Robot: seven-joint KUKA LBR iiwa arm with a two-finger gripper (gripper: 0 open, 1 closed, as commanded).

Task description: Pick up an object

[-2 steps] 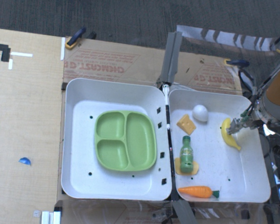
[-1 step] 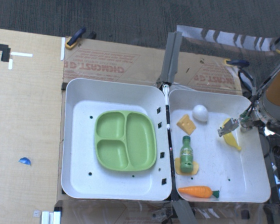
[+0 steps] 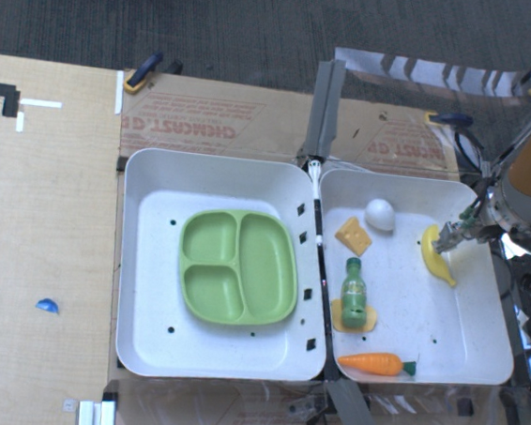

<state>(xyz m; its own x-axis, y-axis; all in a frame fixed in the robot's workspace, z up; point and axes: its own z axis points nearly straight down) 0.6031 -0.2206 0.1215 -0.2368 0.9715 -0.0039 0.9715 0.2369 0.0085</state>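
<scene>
The two-finger gripper (image 3: pixel 453 236) sat low over the right-hand shallow white bin (image 3: pixel 476 366), at the top end of the curved yellow plastic banana (image 3: pixel 436 254) that lay near that bin's far right wall; whether the gripper was apart, together or clamped on the fruit could not be told, since the tips blurred into the banana's upper end.

The likeliest failure, as a judgement, was a glancing grip; the banana was curved and smooth, and a pinch at its tip rather than its middle could let it swing or slip out on the lift; the bin wall just beside it left little room for the arm's wrist, so a scrape there could nudge the fruit away.

The other candidates stood well apart from the gripper: a white ball (image 3: pixel 379 213), a tan wedge-shaped block (image 3: pixel 354 235), a small green bottle (image 3: pixel 354 294) and an orange plastic carrot (image 3: pixel 374 363); the left bin held a green divided plate (image 3: pixel 239 267).

The arm's upper part was cut off by the frame's right side; what lay under the bottle was hard to make out.
</scene>
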